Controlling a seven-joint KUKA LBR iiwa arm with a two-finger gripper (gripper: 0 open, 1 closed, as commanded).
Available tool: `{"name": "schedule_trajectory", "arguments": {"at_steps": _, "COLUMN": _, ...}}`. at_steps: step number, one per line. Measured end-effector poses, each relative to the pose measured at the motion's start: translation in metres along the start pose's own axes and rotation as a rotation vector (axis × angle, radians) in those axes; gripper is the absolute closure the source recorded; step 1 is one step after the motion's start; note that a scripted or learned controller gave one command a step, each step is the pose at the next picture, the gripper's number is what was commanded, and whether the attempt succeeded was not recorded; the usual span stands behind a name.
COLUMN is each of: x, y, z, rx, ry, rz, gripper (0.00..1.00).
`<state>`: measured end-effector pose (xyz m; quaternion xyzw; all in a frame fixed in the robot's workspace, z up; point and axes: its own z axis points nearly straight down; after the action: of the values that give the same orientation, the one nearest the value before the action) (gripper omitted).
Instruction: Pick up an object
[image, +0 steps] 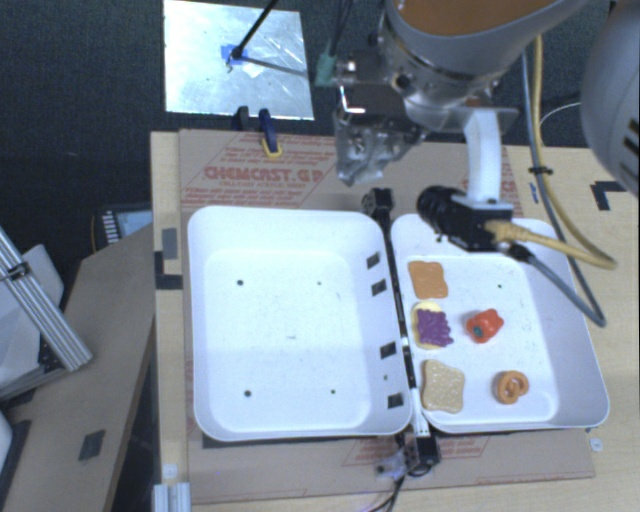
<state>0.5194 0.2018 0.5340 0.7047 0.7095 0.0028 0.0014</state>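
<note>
Several small toy foods lie in the right bin (560, 330): an orange slab (428, 279), a purple grape cluster on a yellow base (433, 327), a red pepper-like piece (484, 326), a tan bread slice (443, 386) and a brown pretzel-like piece (511, 387). My gripper (362, 160) hangs high above the far edge of the bench, over the gap behind the two bins, well away from the foods. Nothing shows between its fingers.
The left bin (290, 320) lies beside the right one, joined by a black hinge strip (395, 310). Both rest on a cardboard sheet (250, 175). A shiny metal plate (235, 60) lies at the back left. A yellow cable (560, 250) crosses the right bin's far side.
</note>
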Motion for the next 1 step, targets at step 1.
{"name": "schedule_trajectory", "arguments": {"at_steps": 1, "x": -0.0016, "y": -0.0014, "z": 0.0011, "rx": 0.004, "ry": -0.001, "rz": 0.001, "gripper": 0.0}}
